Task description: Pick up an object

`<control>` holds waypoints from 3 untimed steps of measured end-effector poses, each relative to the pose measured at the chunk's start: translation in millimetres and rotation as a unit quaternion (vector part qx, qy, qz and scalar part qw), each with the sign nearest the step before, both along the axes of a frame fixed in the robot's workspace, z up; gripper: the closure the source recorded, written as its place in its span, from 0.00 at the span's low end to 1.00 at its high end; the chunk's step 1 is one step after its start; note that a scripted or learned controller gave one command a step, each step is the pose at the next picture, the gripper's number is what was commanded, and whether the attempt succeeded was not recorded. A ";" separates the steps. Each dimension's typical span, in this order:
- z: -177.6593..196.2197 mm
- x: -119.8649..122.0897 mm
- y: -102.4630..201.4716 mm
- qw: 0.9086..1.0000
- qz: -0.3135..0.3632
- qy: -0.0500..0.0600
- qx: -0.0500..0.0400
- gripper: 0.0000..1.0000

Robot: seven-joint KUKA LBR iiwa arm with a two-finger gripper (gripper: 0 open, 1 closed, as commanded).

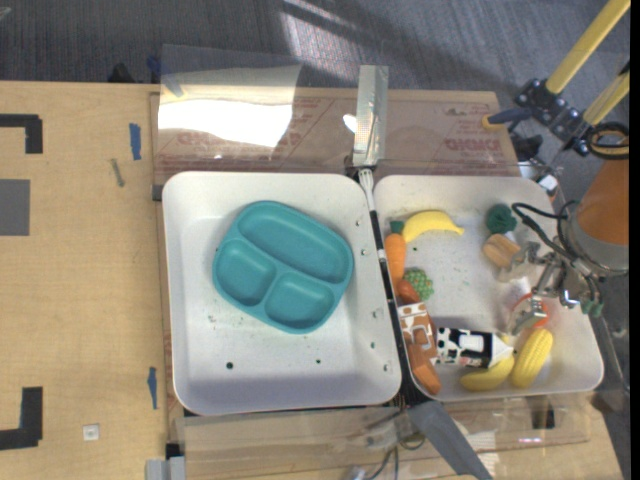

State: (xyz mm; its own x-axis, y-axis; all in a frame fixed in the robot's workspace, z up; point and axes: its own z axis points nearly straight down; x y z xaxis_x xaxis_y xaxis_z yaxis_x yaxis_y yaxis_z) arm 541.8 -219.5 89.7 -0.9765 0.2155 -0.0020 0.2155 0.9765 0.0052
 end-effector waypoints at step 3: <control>13.0 -44.0 26.1 0.924 0.383 -0.012 -0.009 1.00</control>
State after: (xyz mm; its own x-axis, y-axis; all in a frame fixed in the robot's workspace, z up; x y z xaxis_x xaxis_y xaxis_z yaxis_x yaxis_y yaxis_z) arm 497.8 -193.3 102.7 -0.8418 -0.5393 -0.0232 -0.5390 0.8421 -0.0173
